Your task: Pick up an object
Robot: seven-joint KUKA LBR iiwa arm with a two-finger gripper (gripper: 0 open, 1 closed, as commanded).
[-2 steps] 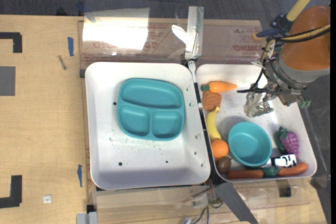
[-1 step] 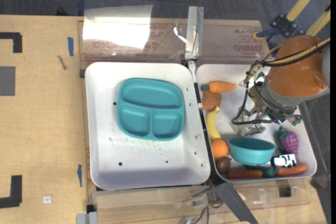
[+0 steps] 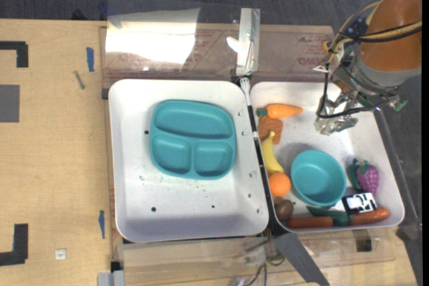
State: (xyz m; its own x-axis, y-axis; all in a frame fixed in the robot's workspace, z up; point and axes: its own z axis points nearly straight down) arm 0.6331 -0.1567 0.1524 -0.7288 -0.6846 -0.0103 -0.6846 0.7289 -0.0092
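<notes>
My gripper [image 3: 335,122] hangs over the back right part of the right bin [image 3: 383,144], above bare white floor, with nothing visible between its fingers. In that bin lie an orange carrot [image 3: 284,111], a yellow banana [image 3: 269,152], an orange fruit [image 3: 279,184], a brown piece [image 3: 270,126], a teal bowl [image 3: 318,176], purple grapes [image 3: 366,177], a dark brown round item [image 3: 284,209] and a red sausage-like item [image 3: 338,218]. The carrot is left of the gripper, the bowl is in front of it.
The left bin [image 3: 127,164] holds a teal divided plate [image 3: 193,138]. A clear plastic sheet and a metal strip [image 3: 248,43] stand behind the bins. A black and white tag [image 3: 359,201] lies near the grapes. Wooden bench extends to the left.
</notes>
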